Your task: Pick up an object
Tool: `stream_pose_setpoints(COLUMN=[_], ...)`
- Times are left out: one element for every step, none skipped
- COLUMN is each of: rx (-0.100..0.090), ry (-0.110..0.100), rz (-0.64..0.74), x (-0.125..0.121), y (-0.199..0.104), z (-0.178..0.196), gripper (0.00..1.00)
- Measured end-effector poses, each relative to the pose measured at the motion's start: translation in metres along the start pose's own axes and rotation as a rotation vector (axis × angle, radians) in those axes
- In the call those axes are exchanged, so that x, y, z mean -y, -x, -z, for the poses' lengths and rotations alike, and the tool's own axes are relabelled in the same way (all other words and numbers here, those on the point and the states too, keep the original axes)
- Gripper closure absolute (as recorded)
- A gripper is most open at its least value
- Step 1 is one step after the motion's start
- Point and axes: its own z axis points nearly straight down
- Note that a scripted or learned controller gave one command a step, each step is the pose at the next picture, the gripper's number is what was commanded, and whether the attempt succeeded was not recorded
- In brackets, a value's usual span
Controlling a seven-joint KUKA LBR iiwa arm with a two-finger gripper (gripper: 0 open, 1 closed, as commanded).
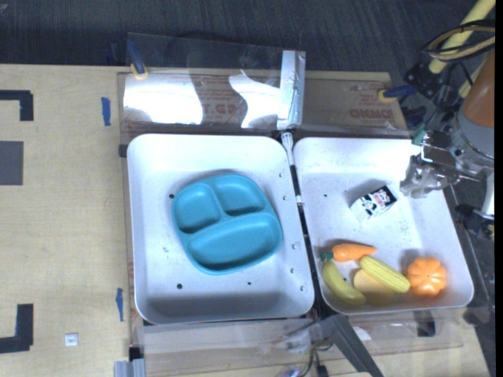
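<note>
A left bin [149, 210] holds a blue divided plate [226, 221] near its middle, while the right bin [330, 159] holds a small black-and-white carton [373, 201] alone at centre, its print too small to read. Along that bin's near edge sit a pumpkin [427, 276], a corn cob [383, 273], a banana [339, 283] and a carrot [352, 251], bunched together. The gripper [424, 177] hangs over the right bin's far right edge, just beside the carton, its opening impossible to tell.
</note>
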Motion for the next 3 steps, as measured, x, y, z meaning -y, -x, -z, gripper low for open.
stream_pose_setpoints(rx=[0.004, 0.001, 0.002], ry=[0.007, 0.003, 0.007], rz=[0.362, 0.507, 0.577], x=[0.021, 0.023, -0.037], y=[0.082, 0.049, -0.018], z=[0.033, 0.005, -0.005], gripper=[1.0, 1.0, 1.0])
